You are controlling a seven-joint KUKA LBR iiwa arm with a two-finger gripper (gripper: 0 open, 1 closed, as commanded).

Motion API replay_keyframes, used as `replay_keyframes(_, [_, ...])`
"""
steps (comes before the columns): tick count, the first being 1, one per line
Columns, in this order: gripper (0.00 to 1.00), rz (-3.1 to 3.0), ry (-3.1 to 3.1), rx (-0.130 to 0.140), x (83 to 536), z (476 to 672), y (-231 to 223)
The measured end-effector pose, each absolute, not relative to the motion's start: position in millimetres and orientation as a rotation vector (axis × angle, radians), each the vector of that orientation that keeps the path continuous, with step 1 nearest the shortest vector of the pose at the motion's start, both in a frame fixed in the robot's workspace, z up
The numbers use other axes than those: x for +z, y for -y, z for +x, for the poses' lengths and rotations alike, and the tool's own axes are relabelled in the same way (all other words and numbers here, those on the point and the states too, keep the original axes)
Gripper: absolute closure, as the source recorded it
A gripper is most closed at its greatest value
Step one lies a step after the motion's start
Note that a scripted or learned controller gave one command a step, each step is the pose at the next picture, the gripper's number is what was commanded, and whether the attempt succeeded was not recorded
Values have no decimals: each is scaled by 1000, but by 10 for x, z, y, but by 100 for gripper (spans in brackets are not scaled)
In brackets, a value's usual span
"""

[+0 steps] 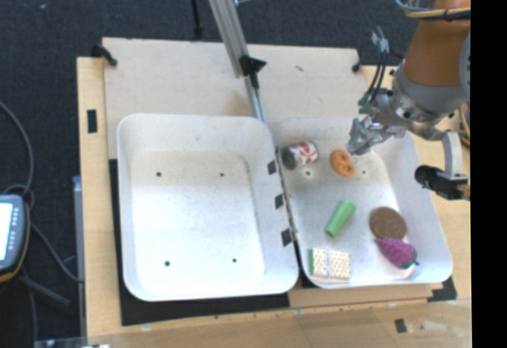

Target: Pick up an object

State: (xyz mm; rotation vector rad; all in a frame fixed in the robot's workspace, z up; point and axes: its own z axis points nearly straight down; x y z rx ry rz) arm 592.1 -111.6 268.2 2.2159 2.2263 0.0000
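Note:
My gripper (358, 142) hangs over the far part of the right bin (424, 204), just right of and above a small orange piece (343, 163). Nothing shows between its fingers. A red and white can (300, 154) lies on its side to the left of the orange piece. Nearer the front lie a green cylinder (340, 218), a brown round disc (387, 222), a purple fuzzy object (395, 250) and a pale patterned box (330, 263).
The left bin (135, 180) stands beside the right one, with a narrow divider between them. A slanted metal pole (226, 13) rises from the bench behind the bins. A device with a screen (9, 231) sits off the bench at far left.

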Motion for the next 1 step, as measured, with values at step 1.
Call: replay_keyframes(1, [100,2215,-2226,1,2651,5770,733])
